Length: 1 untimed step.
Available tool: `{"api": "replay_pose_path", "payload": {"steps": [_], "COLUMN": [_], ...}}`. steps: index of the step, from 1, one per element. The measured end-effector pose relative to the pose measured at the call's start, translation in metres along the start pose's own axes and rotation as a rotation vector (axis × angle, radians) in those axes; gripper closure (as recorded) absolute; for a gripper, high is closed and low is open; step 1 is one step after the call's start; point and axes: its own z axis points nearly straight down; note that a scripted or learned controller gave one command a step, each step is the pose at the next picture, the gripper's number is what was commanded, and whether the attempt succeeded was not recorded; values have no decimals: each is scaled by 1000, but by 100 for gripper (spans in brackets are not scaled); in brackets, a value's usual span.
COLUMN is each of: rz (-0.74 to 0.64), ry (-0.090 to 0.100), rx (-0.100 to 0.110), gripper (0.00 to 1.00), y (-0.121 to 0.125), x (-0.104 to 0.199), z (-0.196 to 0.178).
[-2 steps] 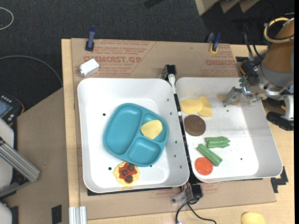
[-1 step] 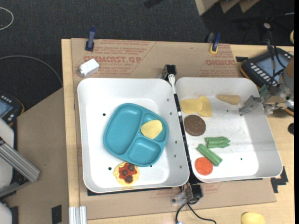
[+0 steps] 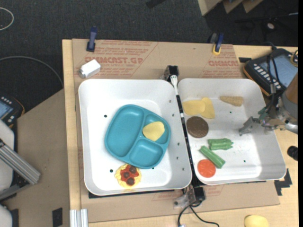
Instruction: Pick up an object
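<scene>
While the tool [image 3: 251, 125] hovers, green beans [image 3: 220, 144] lie just beside it.

I count two white bins [image 3: 90, 126] [image 3: 265, 164] and one blue plate [image 3: 125, 134]. Eight toy foods lie about: six near my jaws, two farther off.

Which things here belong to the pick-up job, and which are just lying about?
Job:
tool over the right white bin
round brown patty
green bean pieces
red tomato slice
yellow chips
tan cone

Lying about:
blue divided plate
small pizza toy
blue clamps
</scene>
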Motion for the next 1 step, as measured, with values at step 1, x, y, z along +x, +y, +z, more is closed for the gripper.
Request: {"api": "replay_pose_path", "payload": {"steps": [1], "rz": [-1], "ry": [0], "rx": [-6], "gripper": [0], "y": [-49], "x": [10], "z": [-40]}}
